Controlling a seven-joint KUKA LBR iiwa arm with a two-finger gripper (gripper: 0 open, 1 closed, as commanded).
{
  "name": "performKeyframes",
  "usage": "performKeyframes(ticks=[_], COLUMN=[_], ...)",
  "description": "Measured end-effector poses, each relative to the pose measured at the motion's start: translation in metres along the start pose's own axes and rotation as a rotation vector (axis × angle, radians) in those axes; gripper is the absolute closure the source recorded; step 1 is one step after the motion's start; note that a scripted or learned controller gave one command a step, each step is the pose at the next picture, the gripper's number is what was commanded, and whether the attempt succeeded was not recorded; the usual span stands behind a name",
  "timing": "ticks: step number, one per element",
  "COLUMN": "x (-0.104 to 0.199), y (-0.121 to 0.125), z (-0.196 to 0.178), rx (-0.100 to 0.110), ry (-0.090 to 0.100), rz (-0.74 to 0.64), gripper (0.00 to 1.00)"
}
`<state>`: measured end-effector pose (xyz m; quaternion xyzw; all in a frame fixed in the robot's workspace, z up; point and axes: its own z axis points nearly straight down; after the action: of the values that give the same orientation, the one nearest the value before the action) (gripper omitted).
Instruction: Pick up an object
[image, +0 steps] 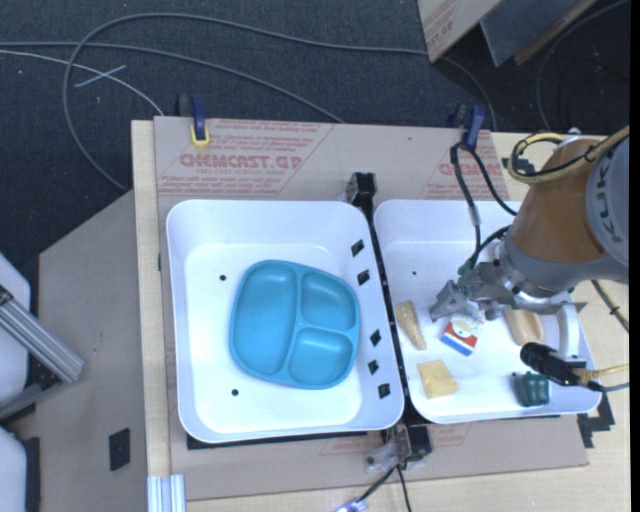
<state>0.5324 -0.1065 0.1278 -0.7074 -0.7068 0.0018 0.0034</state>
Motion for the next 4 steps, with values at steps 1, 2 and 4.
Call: performKeyframes(ticks=[1, 2, 4], x=[-0.001, -0.002, -0.002], y=[0.002, 0.005, 0.009], z=[0.041, 0.026, -0.062], rx=[-0.012, -0.021, -0.013], ry=[-0.004, -0.005, -0.003], rz=[0.000, 0.000, -0.001], gripper=[0.00, 1.00, 1.00])
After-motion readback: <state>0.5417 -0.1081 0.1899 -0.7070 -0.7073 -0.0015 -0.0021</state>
